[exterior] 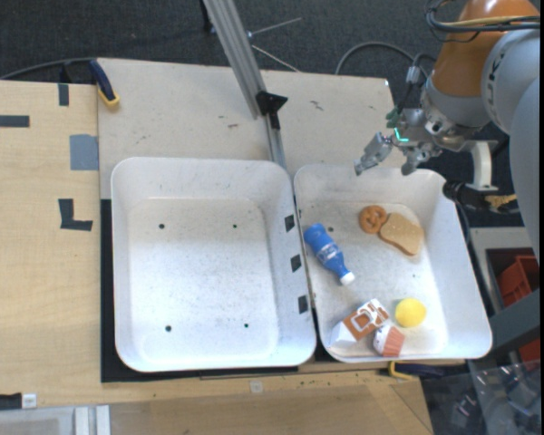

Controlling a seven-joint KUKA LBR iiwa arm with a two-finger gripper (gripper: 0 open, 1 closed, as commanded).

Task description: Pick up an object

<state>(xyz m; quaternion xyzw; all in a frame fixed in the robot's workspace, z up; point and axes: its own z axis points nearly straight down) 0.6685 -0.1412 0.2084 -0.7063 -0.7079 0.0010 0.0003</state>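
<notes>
Blue bottle (327, 253) lies flat (white cap toward the near-right).

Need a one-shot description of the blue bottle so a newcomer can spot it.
Look at the right-hand white bin of the two. Along its left wall, roughly mid-length, the blue bottle lies on its side, white cap pointing toward the near edge. It is the bin's only blue item, apart from the toast-shaped toy.

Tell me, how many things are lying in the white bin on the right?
5: a blue plastic bottle by its left wall, a brown pretzel-shaped toy touching a tan bread-slice toy, a yellow ball, and an orange-and-white carton near the front. Nothing looks hidden.
</notes>
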